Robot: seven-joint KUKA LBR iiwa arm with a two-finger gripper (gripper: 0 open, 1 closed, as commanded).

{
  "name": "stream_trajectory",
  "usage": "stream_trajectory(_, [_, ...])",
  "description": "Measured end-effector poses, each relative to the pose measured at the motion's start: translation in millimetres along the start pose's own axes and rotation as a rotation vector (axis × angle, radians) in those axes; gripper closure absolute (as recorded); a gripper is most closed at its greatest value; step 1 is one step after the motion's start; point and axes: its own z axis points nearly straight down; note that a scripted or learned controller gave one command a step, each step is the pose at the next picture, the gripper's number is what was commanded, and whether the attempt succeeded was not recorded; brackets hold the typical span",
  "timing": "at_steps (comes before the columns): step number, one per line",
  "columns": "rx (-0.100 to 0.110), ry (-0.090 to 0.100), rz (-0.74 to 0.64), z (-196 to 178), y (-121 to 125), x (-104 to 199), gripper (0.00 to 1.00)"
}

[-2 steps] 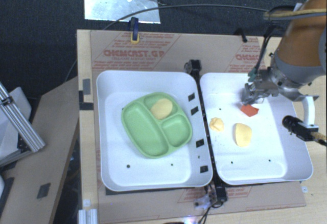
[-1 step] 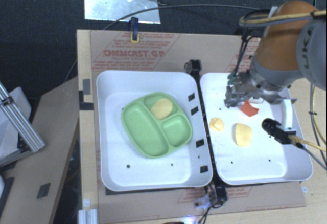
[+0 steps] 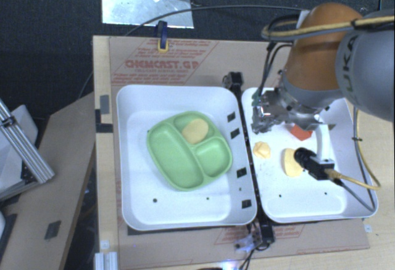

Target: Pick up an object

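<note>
You are looking at one end effector (image 3: 264, 113) hanging over the right bin (image 3: 308, 207), one of two white bins sitting side by side on the counter (image 3: 185, 59); it is hovering near that bin's far left corner, and you cannot tell whether it is spread or pressed together, since its metal tip is blending into the arm's grey body.

Three loose things are lying in the right bin, all close to the end effector: one small yellow piece (image 3: 262, 150) is resting just below it in the view, toward the near side; one larger yellow piece (image 3: 290, 163) is lying a little further toward the near right of it, apart from the small one; one red-orange piece (image 3: 301, 134) is peeking out beside it on the view's right, partly covered by the arm.

The left bin (image 3: 142, 201) is sitting across the divider, to the view's left of the end effector; it is holding one green plate (image 3: 179, 158) with three compartments, and one pale yellow lump (image 3: 196, 130) is lying in the plate's far compartment, the one nearest the end effector.
</note>
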Motion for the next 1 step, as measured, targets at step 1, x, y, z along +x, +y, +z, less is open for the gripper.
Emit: stream_trajectory(1, [0.0, 0.0, 0.0, -0.3, -8.8, 50.6, 1.0])
